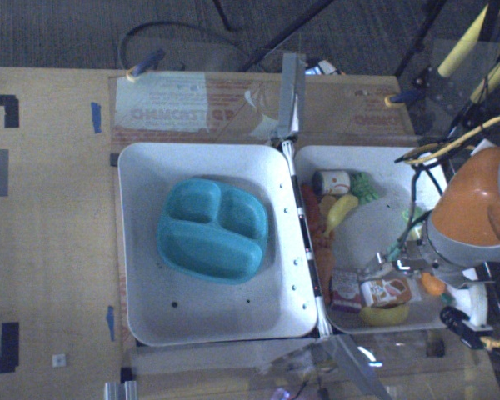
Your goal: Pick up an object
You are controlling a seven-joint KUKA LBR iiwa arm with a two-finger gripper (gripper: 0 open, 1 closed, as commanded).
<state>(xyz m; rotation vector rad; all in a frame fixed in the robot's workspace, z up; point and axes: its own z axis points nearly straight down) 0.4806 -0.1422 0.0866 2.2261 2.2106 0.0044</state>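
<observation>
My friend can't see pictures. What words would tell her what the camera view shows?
A grey and orange robot arm reaches from the right over the right white bin, its hand low above a small carton among toy foods such as a banana. The left white bin holds a blue divided tray.

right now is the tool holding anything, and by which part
Cannot be told: the tool sits low in the right bin above a small carton, with no visible hold.
</observation>
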